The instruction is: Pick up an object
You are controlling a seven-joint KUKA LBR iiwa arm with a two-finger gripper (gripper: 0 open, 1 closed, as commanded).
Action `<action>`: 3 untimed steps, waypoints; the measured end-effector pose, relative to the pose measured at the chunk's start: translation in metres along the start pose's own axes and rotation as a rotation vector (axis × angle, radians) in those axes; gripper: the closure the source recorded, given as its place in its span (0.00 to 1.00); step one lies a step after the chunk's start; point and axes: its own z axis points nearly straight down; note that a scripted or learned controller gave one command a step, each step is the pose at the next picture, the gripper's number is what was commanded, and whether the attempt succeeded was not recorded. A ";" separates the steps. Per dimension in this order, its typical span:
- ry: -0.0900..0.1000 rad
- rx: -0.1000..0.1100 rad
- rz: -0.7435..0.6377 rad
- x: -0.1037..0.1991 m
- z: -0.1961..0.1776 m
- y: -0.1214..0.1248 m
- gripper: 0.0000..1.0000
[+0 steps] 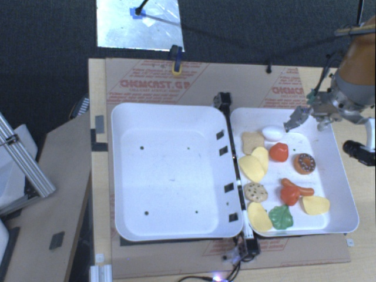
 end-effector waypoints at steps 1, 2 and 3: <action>0.003 0.007 -0.002 0.010 0.139 0.012 0.00; -0.001 -0.004 -0.003 0.009 0.120 0.015 1.00; -0.001 -0.003 -0.003 0.009 0.121 0.015 0.00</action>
